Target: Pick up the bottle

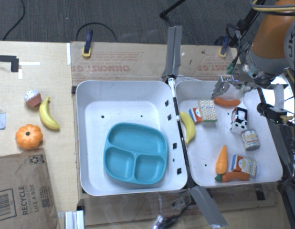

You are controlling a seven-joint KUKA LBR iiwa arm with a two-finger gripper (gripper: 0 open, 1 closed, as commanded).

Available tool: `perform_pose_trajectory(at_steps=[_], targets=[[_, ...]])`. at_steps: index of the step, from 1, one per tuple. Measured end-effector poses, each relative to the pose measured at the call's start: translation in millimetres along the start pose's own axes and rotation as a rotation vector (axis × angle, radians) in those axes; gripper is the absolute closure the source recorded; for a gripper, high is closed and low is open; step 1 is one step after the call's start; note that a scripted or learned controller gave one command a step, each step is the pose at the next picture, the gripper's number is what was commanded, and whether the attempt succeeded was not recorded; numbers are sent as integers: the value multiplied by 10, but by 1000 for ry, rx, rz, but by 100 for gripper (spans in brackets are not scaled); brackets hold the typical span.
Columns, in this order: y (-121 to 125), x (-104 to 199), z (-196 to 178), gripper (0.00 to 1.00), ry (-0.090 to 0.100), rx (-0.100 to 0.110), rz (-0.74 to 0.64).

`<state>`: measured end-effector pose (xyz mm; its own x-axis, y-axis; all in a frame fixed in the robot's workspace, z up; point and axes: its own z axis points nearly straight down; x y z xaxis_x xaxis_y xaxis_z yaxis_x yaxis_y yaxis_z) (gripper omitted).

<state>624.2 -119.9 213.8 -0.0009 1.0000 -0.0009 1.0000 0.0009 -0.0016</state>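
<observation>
Several toys crowd the black-and-white cow-patterned bottle [238, 119] in the right white bin [271, 175]. Just beside it, the gripper [223, 88] hangs above the orange sausage [226, 101], finger state unclear; it may well grab that instead.

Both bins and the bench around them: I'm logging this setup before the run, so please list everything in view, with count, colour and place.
tray: 1, blue, three compartments, left bin
banana: 1, yellow, right bin, left wall
carton: 1, white and orange, right bin, rear
sausage: 1, red, right bin, rear
bottle: 1, black and white, right bin
can: 1, pale, beside bottle
carrots: 2, orange, right bin, front
juice box: 1, right bin, front
bench banana: 1, yellow
cupcake: 1, beside it
pumpkin: 1, orange, bench
clamps: 2, blue and yellow, rear edge
gripper: 1, grey, above sausage
</observation>
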Motion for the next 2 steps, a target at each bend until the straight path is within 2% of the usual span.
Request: perform_pose_trajectory(at_steps=[1, 2], targets=[[345, 1410, 230, 0, 0, 1, 133], [350, 965, -832, 0, -1, -1, 90]])
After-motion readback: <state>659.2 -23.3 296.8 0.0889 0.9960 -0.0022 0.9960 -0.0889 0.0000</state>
